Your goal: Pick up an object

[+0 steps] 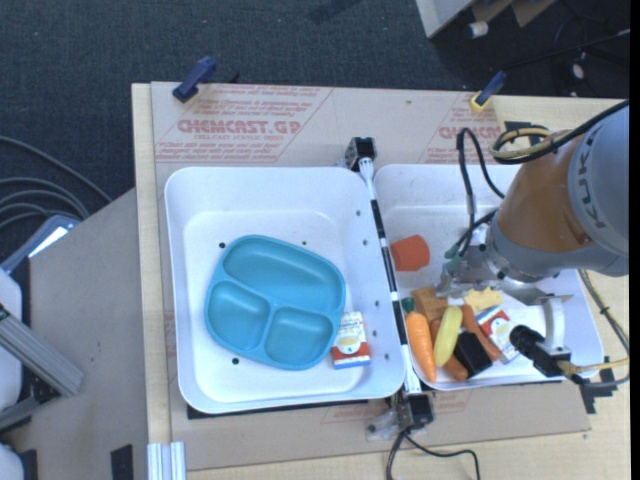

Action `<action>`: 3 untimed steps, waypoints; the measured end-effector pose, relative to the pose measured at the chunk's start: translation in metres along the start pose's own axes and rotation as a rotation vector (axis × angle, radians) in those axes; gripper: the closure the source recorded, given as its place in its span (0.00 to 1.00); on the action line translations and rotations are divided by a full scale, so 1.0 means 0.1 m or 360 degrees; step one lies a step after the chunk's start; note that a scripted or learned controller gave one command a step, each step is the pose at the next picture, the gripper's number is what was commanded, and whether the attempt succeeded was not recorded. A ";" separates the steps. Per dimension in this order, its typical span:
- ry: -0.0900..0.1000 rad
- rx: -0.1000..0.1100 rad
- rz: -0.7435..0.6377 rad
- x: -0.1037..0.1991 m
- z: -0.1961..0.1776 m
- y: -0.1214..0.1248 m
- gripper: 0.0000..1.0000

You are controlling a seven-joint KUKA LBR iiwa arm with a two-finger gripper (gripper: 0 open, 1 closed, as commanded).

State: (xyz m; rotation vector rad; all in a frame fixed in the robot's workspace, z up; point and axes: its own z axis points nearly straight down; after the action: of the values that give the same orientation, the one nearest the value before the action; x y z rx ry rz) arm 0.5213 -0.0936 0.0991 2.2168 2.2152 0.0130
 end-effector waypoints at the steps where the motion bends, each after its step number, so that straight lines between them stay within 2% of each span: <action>1: -0.0001 0.0001 0.0000 0.00 0.00 0.00 0.00; 2: -0.0003 0.0002 -0.0001 -0.06 0.11 0.64 0.00; 3: 0.0001 -0.0001 -0.0003 -0.04 0.00 0.65 1.00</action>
State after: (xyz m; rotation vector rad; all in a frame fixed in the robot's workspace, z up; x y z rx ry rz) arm 0.5861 -0.0977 0.0996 2.2145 2.2171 0.0144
